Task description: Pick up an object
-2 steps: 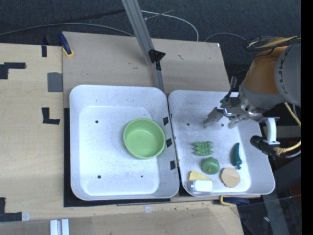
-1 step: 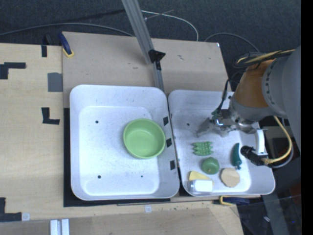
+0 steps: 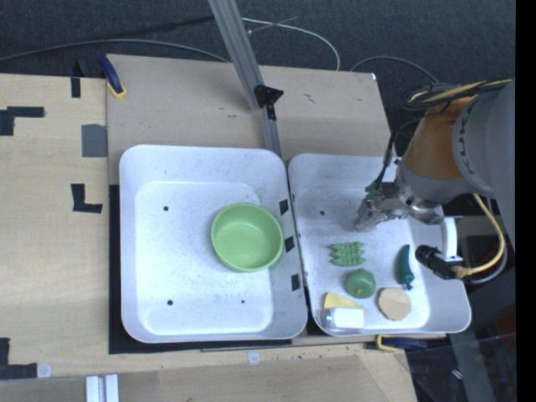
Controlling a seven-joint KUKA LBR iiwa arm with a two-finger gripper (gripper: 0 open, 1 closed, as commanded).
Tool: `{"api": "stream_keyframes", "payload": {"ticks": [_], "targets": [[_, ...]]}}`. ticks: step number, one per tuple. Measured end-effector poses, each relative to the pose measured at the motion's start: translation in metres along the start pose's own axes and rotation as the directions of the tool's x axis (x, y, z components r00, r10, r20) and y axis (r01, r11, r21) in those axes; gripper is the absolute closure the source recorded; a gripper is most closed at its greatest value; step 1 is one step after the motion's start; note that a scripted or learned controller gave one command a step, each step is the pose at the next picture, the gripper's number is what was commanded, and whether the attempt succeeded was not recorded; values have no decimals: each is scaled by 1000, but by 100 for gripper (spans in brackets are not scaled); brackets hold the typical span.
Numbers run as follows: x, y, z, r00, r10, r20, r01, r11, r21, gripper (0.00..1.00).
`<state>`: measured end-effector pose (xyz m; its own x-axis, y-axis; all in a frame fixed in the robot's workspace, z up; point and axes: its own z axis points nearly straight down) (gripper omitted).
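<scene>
Grey gripper (image 3: pixel 365 218) hangs low in the right bin (image 3: pixel 335 174) – whether it is spread or pinched, I cannot tell. Pea pod (image 3: pixel 347 253) lies just below it; green bowl (image 3: pixel 246 237) – left bin (image 3: pixel 151 174).

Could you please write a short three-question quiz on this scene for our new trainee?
1. True or false: the green bowl lies in the left bin.
2. Which item lies nearest the hand?
A. pea pod
B. tan disc
C. yellow block
3. Fill in: the arm reaches into the ____ bin.

Key
1. True. The bowl sits in the left bin, near the divide.
2. A. The pea pod lies just below the hand; the other two sit by the right bin's front edge.
3. Right.
</scene>
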<state>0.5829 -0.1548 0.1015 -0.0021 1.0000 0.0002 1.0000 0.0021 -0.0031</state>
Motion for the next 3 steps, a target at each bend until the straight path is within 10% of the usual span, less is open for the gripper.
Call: {"api": "stream_keyframes", "payload": {"ticks": [3], "targets": [[-4,2,-128,1000,1,1,-1,1000,-5,100]]}}
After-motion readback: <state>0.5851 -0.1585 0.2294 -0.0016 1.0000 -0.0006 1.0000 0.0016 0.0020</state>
